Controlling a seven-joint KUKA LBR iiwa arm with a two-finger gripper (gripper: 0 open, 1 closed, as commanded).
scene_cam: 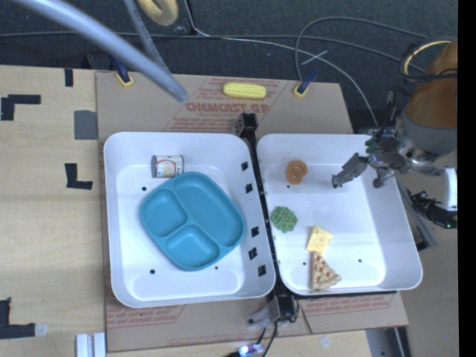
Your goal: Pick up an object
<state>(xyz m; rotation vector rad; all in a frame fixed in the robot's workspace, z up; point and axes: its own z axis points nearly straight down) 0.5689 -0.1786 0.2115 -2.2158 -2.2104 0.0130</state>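
Gripper [362,171] is hanging over the right bin [387,229], jaws spread apart, gripping nothing. Pizza slice [323,272] (near cheese [320,239]) is pointing up toward it.

Bench clutter outside the two bins

A yellow banana-shaped plastic toy [244,91] lies on the printed brown cardboard sheet [216,106] behind the bins, between two blue-and-yellow clamps [122,75]; thin black cables [327,43] trail across the dark surface beyond.

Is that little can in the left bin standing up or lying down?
Lying down: the can rests on its side beside the blue tray.
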